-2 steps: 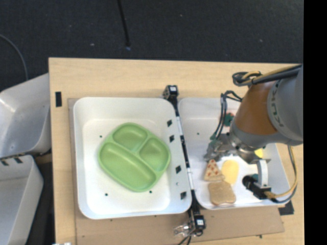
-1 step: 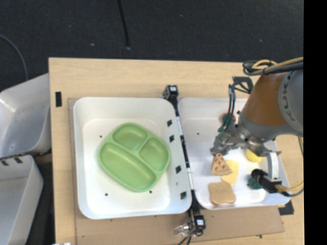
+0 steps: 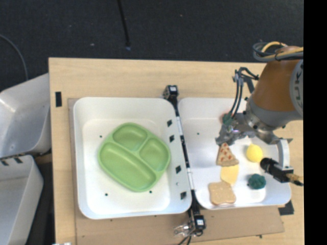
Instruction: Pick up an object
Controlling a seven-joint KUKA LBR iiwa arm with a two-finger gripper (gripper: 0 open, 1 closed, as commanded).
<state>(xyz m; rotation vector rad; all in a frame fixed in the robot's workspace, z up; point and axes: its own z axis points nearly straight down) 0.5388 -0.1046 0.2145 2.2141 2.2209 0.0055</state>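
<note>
I see the toy pizza slice [image 3: 226, 155] in the right bin [image 3: 204, 111], a little right of the middle of the frame. It is a small triangle with its tip up, tan crust along the lower edge, orange-brown face with some red dots. It lies flat on the white floor of the bin.

The gripper [image 3: 227, 135] is just above the tip of this slice in the picture. From this angle I cannot tell its state, and I cannot tell if it touches the slice.

Just below the slice lies a yellow cheese-like piece [image 3: 230, 174], touching or almost touching its crust. Below that, near the lower edge of the bin, is a toast slice [image 3: 222, 193], light brown with a darker rim. To the right of the pizza slice there is a yellow ball-like thing [image 3: 254, 152], maybe a lemon, and lower right a dark green piece [image 3: 256, 181] like broccoli.

The grey arm with the orange band [image 3: 276, 91] comes in from the right edge of the frame, over the upper right part of this bin.

In the left bin [image 3: 82, 152] lies a green divided plate [image 3: 134, 156], turned at a slant, about in the middle of that bin.
</note>
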